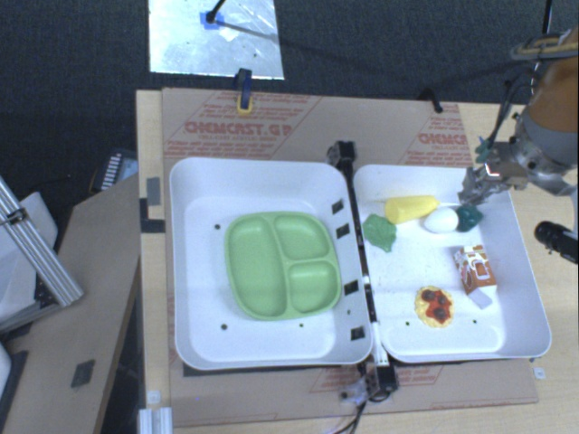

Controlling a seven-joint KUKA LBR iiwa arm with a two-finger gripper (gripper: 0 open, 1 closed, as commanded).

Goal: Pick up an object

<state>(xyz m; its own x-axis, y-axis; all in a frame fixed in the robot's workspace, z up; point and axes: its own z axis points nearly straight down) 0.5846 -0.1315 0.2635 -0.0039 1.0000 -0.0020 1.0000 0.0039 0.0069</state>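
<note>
The right bin holds a yellow banana-like piece, a white egg, a green leafy piece, a dark teal piece, a red-and-white carton and a small pizza toy. My gripper hangs over the bin's far right corner, just above the teal piece and the egg. Nothing shows between its fingers.
The left bin holds a green divided plate. A black divider with clips runs between the bins. A yellow clamp sits at the board's far edge, and a metal frame stands at the left.
</note>
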